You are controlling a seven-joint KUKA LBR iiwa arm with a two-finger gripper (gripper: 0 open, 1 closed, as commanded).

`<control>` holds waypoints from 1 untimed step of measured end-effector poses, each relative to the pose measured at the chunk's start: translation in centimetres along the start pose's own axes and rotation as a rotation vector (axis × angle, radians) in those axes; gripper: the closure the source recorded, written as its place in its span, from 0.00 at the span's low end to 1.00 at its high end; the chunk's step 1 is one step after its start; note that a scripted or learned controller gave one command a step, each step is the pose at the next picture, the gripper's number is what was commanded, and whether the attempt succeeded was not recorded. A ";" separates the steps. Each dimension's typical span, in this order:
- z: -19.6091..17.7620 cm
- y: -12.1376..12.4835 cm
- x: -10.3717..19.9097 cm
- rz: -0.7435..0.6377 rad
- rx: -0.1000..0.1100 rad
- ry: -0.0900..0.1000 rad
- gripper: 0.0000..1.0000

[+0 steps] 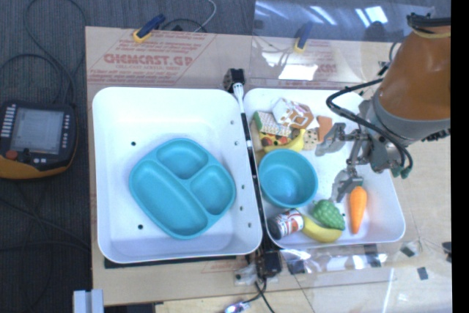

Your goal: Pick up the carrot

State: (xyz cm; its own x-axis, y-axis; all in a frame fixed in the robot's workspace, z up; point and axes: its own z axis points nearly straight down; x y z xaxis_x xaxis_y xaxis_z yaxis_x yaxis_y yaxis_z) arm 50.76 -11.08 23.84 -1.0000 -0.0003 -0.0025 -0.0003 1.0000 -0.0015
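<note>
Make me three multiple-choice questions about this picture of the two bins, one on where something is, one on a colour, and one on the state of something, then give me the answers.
1. Where does the carrot lie?
A. On the divided plate
B. In the right bin, near its front right corner
C. On the floor by the pendant

2. What colour is the bowl?
A. Red
B. Yellow
C. Blue

3. How does the divided plate stand?
A. It lies flat in the left bin with nothing on it
B. It is stacked on the bowl
C. It is tipped on edge

Answers: 1 B, the carrot lies upright in the view beside the green toy. 2 C, it matches the plate's blue. 3 A, all three compartments show bare.
</note>
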 end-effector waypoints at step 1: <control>9.2 -6.0 -1.8 -0.147 -0.003 0.008 0.00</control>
State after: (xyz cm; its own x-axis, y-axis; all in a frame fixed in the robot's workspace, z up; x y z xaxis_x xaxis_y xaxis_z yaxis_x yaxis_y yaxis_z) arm 52.58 -17.10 14.67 -0.9891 -0.1469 0.0054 -0.1469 0.9892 0.0018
